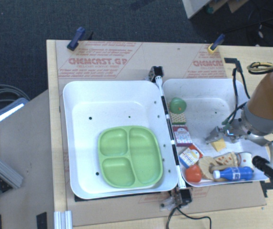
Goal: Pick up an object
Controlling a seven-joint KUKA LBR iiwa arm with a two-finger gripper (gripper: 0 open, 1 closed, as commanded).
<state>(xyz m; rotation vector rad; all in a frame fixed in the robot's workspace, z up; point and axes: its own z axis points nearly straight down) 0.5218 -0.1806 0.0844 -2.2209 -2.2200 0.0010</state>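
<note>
Yellow block [218, 145] lies in right bin [198, 87], just beside tool [216, 133]. Tool state cannot be told. Green tray [129, 156] sits in left bin [79, 99].

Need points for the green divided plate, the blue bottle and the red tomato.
green divided plate [130, 156], camera view, centre ridge between compartments
blue bottle [236, 173], camera view, middle of its body
red tomato [193, 174], camera view, top of the fruit

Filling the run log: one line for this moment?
gripper: low in right bin, over yellow piece | grasp: unclear | tray: left bin
</note>
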